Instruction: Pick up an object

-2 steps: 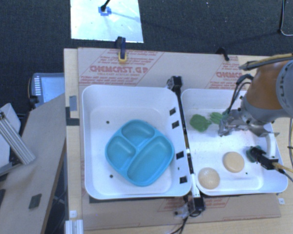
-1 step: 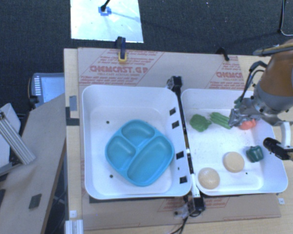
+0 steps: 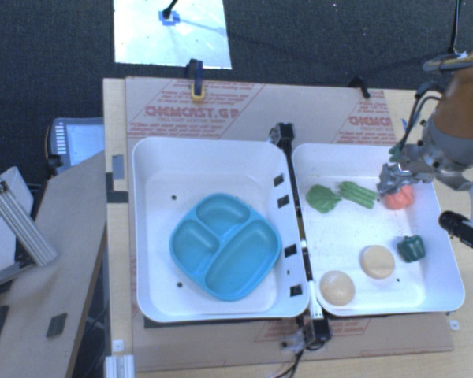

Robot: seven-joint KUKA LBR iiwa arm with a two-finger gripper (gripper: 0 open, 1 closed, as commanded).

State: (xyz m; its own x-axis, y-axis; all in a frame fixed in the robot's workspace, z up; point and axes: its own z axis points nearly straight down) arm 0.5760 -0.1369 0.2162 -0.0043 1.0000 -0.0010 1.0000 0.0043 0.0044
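Seemingly at the reaching step, the pincer [image 3: 393, 181], grip state untellable, hovers touching the orange-red toy [image 3: 399, 198] just below it, needing descent.

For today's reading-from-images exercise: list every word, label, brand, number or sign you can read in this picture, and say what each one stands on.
"CHEMCAST GP": red print on the brown protective sheet under the bins, read left of centre; the last letters are blurry.
"CHEMCAST": the same red print repeated on that sheet at the upper right, partly cut off by the right bin.
Smaller red lines beneath each brand name: too small and blurred to read.
The blue divided plate and the toy foods carry no readable text.
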